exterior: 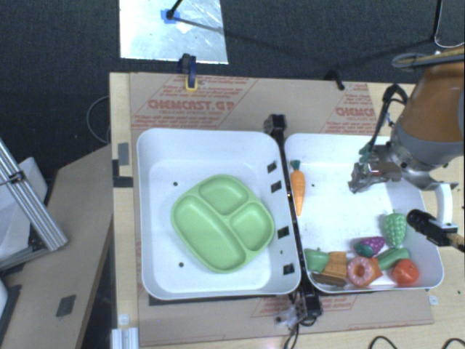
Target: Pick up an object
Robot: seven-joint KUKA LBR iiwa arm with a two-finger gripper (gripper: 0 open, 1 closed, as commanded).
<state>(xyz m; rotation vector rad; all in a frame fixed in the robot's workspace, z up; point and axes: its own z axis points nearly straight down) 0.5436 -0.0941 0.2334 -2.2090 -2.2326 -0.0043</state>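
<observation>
Nothing picked yet: gripper hangs over bare floor of the right bin, finger state impossible to tell, nothing seen in it; carrot lies to its left, toy food pile below it, all untouched.

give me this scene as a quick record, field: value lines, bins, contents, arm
left bin: shallow white bin holding a pale green three-compartment plate
right bin: shallow white bin holding toy food
lone item: orange toy carrot with green top lying against the divider side, apart from the rest
near-edge cluster: pink-iced doughnut, red tomato, purple toy piece, green bumpy vegetable
arm: grey with orange band, reaching in from the right
tool: tool hangs above the right bin's bare middle, nothing visible between its tips
</observation>
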